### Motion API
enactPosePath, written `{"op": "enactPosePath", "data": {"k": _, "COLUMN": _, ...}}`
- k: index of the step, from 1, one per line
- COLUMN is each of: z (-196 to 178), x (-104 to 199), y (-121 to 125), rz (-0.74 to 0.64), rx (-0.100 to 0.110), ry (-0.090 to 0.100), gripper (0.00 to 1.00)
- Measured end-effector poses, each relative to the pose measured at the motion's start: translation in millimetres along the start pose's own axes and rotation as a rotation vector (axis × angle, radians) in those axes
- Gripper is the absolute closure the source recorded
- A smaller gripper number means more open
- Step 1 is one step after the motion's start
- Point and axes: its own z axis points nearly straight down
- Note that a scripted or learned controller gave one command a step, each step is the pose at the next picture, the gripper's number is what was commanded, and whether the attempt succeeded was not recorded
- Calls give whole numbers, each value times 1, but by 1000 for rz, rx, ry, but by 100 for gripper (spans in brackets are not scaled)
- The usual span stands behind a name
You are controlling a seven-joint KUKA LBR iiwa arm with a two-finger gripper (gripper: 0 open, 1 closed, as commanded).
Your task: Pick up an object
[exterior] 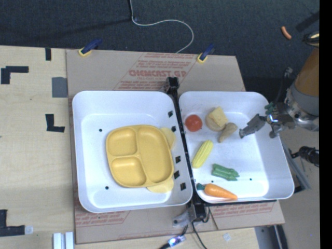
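Potato (227,131) sits upper middle of right bin (275,165), touching pale chunk (216,118). Gripper (261,125) hovers just beside it, fingers spread, nothing between them. You likely approach from right because arm enters there.

My arm (309,87) runs off the right edge, so only my wrist end shows. My gripper (259,124) is small and dark over the right bin (270,188); I cannot tell how it is set. The yellow tray (139,155) covers most of a paler yellow piece (161,187) beneath it in the left bin (85,154).
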Motion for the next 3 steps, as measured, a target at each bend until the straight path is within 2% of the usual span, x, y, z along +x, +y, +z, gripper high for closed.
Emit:
{"op": "enactPosePath", "data": {"k": 1, "z": -7, "x": 0, "y": 3, "rz": -4, "rx": -12, "ry": -3, "gripper": 0}}
{"op": "enactPosePath", "data": {"k": 3, "z": 83, "x": 8, "y": -3, "rz": -4, "rx": -8, "ry": -2, "gripper": 0}}
